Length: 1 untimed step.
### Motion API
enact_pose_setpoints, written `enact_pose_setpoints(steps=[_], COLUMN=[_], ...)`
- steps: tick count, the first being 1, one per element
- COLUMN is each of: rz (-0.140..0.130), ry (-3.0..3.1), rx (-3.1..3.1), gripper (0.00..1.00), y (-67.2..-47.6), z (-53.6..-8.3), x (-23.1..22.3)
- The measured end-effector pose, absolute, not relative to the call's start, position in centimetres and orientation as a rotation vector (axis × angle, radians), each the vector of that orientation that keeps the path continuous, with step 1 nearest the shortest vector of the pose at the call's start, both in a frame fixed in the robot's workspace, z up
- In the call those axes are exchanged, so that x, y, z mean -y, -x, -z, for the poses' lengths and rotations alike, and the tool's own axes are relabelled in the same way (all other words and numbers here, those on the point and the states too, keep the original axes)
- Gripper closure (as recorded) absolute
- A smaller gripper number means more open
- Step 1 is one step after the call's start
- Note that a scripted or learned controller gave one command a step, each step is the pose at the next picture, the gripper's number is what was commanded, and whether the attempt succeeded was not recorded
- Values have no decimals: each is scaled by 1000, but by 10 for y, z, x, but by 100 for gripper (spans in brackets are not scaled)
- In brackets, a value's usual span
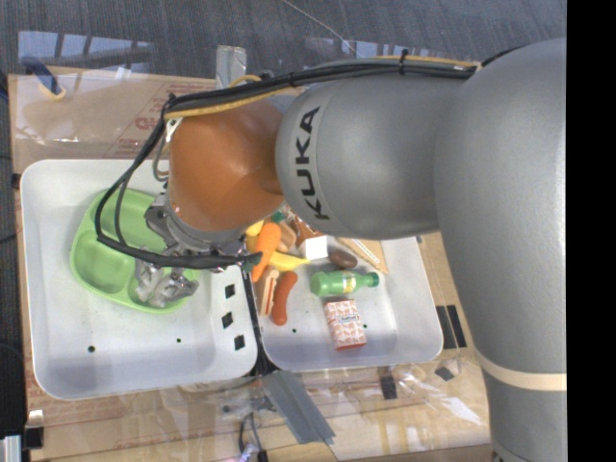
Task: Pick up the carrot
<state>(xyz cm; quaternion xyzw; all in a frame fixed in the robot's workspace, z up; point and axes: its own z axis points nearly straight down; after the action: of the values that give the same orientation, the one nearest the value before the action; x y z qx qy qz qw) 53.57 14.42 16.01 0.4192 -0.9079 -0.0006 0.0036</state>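
Observation:
The carrot (267,239) is a small orange piece in the right bin, lying against its left wall in a heap of toy food and partly under the arm. My gripper (165,284) hangs over the green plate (101,248) in the left bin, well to the left of the carrot and across the wall between the bins. The arm's orange band and grey wrist hide the top of the gripper and the back of the heap.
Around the carrot lie a yellow piece (280,260), a hot dog (281,297), a white block (316,249), a brown item (343,257), a green bottle (341,282) and a red can (346,323). The left bin (58,345) holds the green plate.

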Motion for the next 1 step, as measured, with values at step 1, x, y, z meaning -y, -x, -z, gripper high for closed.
enact_pose_setpoints(steps=[1], rz=[2], ry=[-1031], rx=[2966], gripper=[100], y=[-563], z=[-125], x=[-208])
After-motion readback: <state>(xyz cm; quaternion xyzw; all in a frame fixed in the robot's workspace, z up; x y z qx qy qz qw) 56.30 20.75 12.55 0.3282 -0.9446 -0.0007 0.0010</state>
